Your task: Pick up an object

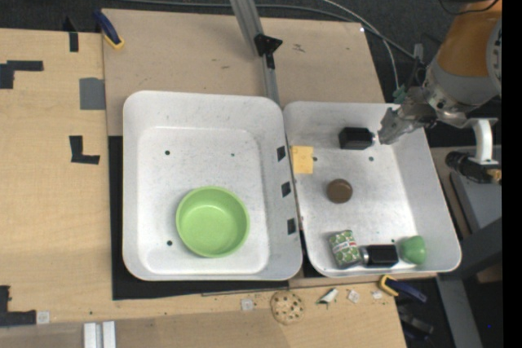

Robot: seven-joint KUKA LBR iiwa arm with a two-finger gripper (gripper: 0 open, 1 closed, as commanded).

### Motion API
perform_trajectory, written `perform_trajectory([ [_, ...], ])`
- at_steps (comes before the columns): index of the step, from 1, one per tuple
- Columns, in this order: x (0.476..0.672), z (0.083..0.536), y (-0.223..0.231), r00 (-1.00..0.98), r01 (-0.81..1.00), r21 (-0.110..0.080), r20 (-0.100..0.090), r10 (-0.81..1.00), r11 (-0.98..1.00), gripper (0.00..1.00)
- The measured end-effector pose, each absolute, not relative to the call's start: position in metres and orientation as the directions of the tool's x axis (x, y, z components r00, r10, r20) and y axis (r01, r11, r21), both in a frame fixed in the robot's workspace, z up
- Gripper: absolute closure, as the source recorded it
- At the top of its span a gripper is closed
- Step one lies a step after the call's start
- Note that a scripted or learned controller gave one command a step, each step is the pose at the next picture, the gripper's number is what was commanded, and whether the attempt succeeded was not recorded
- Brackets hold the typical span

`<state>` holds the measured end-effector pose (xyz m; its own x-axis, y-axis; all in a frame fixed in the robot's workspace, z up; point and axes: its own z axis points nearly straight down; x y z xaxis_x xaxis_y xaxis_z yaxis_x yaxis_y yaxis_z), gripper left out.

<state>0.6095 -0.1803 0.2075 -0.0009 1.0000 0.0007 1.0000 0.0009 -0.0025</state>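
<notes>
Where the arm (pixel 469 53) leans in over the right bin (pixel 408 175), its gripper (pixel 390 129) hangs low at the bin's far side, just right of a small black block (pixel 355 138); whether its tip touches the block I cannot tell, and nothing shows between the fingers. How far they are parted I cannot make out from here.

Beneath it all the counter (pixel 49 200) is pale wood with dark tape marks, and beyond its far edge lies dark carpet crossed by a thin cable. Left of the right bin, and touching it, sits the left bin (pixel 147 118), holding a green bowl (pixel 212 221) toward its near side. A metal pole (pixel 241 0) slants up from the seam between the bins.

Inside the right bin, a yellow block (pixel 303 159) lies by the left wall, a brown round piece (pixel 340 191) near the middle, and along the near wall a green patterned box (pixel 344 248), a black bar (pixel 380 256) and a green ball (pixel 413 249) sit in a row. On the counter just outside the right bin's near wall rests a speckled disc (pixel 285 306).
</notes>
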Motion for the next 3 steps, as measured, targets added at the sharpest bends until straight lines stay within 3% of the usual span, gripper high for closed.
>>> perform_trajectory([
  [1,0.609,0.208,-0.18,-0.001,1.0,-0.002,0.001,1.0,0.001,0.0],
  [3,0.603,0.112,-0.181,0.0,1.0,-0.009,0.0,1.0,0.0,0.0],
])
